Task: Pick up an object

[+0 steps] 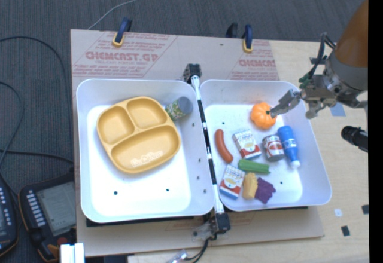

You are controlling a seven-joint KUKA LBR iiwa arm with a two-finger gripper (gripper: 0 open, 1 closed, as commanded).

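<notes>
Gripper (297, 106) spread open, holding nothing, one finger tip overlapping the orange pumpkin (261, 115) in right bin (317, 178); arm cropped at right edge.

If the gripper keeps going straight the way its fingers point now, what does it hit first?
Most likely the small orange pumpkin in the right bin. The gripper points left and down, and one fingertip already overlaps the pumpkin's right edge, though from this overhead slant I cannot tell whether it touches or hangs above.
</notes>
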